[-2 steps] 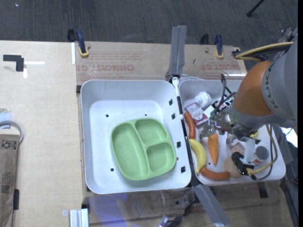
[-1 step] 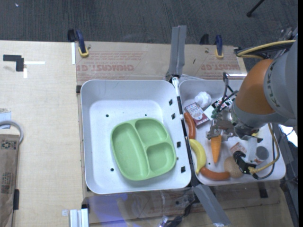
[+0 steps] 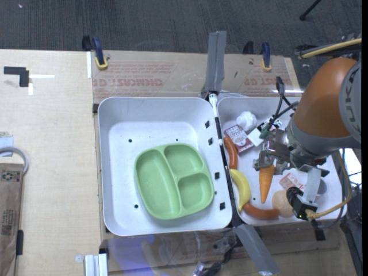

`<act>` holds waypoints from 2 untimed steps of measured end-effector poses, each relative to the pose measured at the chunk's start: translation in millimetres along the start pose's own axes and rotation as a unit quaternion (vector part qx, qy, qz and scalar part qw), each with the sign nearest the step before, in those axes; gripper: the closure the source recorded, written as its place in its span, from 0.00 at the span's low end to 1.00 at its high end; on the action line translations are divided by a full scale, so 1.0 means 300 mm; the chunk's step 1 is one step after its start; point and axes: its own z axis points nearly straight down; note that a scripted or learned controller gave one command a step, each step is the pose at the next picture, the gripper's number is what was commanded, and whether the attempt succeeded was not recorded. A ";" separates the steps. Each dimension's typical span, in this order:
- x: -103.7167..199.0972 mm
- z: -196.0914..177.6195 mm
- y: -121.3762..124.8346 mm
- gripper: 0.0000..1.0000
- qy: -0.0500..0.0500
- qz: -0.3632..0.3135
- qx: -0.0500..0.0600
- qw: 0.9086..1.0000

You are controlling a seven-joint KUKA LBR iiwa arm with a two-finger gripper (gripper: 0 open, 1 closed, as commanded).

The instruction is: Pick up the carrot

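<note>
End effector (image 3: 269,161): over right bin (image 3: 333,210), at carrot's (image 3: 264,184) thick end; finger state cannot be told. Carrot lies beside banana (image 3: 240,187); lift outstanding.

plate (image 3: 172,180) in left bin (image 3: 109,171) | carrot (image 3: 265,184) right of banana (image 3: 240,187), right bin (image 3: 227,105)

I see the carrot (image 3: 264,184) in the right bin, a smooth orange cone standing lengthwise in view, thick end uppermost just under the wrist, tip pointing toward the near wall. It looks whole, and I cannot tell whether it rests on the floor.
</note>
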 end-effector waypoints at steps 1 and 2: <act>-0.001 -0.026 0.002 1.00 -0.001 -0.001 0.001 1.000; 0.089 -0.340 -0.031 1.00 -0.001 -0.031 -0.001 1.000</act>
